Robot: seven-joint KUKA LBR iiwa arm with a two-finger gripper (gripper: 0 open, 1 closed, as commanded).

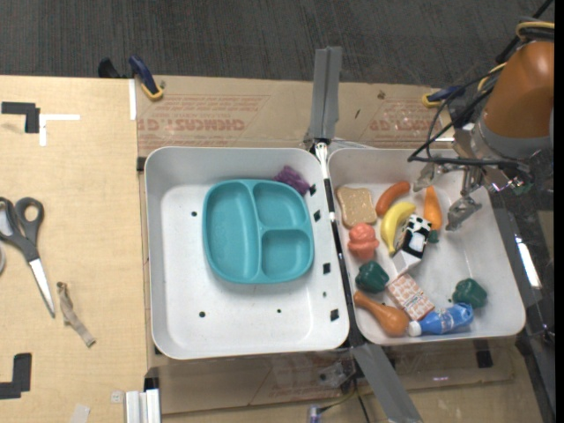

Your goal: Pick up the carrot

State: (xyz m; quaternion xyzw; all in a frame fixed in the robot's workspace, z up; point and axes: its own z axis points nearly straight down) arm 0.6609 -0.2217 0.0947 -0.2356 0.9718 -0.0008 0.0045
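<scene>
The carrot is a short orange piece with a green end, lying nearly upright in the upper middle of the right bin. It rests beside a banana and a black-and-white toy. My gripper reaches in from the right and hangs low over the carrot's top end. It is open, with one finger up and to the left of the carrot and the other finger to its right. The carrot lies on the bin floor.
The right bin also holds a bread slice, an orange sausage, a red fruit, green pieces, a drumstick, a cracker box and a blue bottle. The left bin holds a teal divided plate and a purple item. Scissors lie far left.
</scene>
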